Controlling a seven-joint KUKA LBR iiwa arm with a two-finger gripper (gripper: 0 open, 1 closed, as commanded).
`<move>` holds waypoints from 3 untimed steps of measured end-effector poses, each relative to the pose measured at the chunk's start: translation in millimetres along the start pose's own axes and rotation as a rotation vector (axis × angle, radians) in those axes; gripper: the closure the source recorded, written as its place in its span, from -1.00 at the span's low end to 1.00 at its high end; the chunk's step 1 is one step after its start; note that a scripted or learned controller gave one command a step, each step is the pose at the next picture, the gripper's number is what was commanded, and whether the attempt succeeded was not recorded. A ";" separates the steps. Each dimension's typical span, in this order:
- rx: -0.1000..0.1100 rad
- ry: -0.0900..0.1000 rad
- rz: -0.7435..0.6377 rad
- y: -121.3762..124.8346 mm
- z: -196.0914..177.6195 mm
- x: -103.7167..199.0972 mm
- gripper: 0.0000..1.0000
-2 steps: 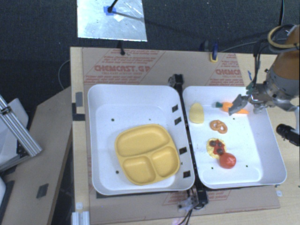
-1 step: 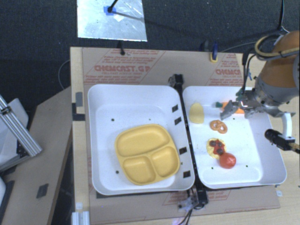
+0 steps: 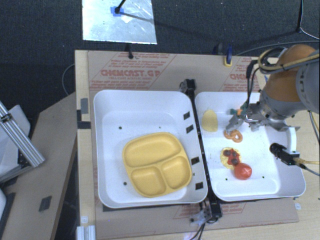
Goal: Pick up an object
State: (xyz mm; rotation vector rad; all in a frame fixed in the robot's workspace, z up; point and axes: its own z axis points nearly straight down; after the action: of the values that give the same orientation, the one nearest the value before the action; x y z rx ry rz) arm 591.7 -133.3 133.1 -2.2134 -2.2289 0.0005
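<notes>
My gripper (image 3: 243, 118) hangs over the upper middle of the right bin (image 3: 295, 184), reaching in from the right under the grey wrist and orange band. Just below and left of it lies an orange pretzel-shaped ring (image 3: 233, 135), close to or touching the gripper's tip; I cannot tell which. A pale yellow chip-like piece (image 3: 210, 120) lies to the gripper's left, near the bin's left wall. Lower down sit a small yellow disc with dark red toppings (image 3: 230, 156) and a red tomato (image 3: 243, 171).
The left bin (image 3: 107, 109) holds a yellow three-compartment tray (image 3: 157, 163). A black divider (image 3: 197, 134) runs between the bins. A black plug on a cable (image 3: 281, 153) hangs over the right bin's right side.
</notes>
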 end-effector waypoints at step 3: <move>-0.005 -0.001 0.002 9.2 -25.4 -1.4 1.00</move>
State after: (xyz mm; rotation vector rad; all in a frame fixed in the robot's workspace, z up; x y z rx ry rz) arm 600.9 -134.6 158.4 -2.2192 -2.2299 -0.0040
